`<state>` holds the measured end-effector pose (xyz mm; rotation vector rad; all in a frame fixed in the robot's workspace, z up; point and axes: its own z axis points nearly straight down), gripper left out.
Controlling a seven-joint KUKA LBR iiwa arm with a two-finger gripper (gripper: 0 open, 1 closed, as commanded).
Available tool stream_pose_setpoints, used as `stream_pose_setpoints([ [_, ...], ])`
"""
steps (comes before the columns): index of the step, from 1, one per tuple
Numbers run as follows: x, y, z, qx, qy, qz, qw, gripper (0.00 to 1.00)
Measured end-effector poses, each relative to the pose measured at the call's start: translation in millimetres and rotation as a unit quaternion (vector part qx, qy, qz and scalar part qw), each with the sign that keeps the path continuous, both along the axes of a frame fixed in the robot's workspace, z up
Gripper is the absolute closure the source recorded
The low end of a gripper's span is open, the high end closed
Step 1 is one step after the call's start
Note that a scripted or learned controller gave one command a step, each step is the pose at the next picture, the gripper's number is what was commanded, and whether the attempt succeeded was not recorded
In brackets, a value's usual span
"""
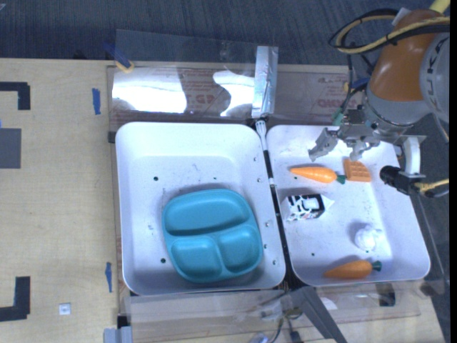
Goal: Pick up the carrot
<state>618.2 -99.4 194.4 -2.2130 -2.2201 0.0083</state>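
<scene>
1. Two shallow white bins sit side by side on the bench: the left bin (136,156) and the right bin (407,234).
2. My gripper (343,143) hangs over the far end of the right bin, my grey arm with its orange band (400,70) reaching in from the right.
3. My fingers (321,146) are spread apart, and nothing sits between them.
4. One carrot (313,174) lies on its side just below my fingertips, green end pointing right; I can't say for sure whether I touch it, as the slant of the view hides any gap.
5. Beside that carrot's green end lies a small orange block (357,171), close to or touching it.
6. Another carrot (350,269) lies near the front edge of the same bin, well apart from my gripper.
7. Between the two carrots sit a small black-and-white object (305,206) near the bin's left wall and a white rounded object (365,237) further right; both are too small to name.
8. Resting in the left bin is a blue divided plate (211,233), with three compartments.
</scene>
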Motion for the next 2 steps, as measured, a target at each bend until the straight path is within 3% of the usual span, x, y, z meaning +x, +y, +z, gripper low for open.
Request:
stream_pose_setpoints([
  [1, 11.4, 4.9, -101.1, -0.0007, -0.004, -0.017, 0.9998, 0.00],
  [2, 10.0, 6.1, -97.5, -0.0004, 0.001, -0.017, 0.9999, 1.00],
])
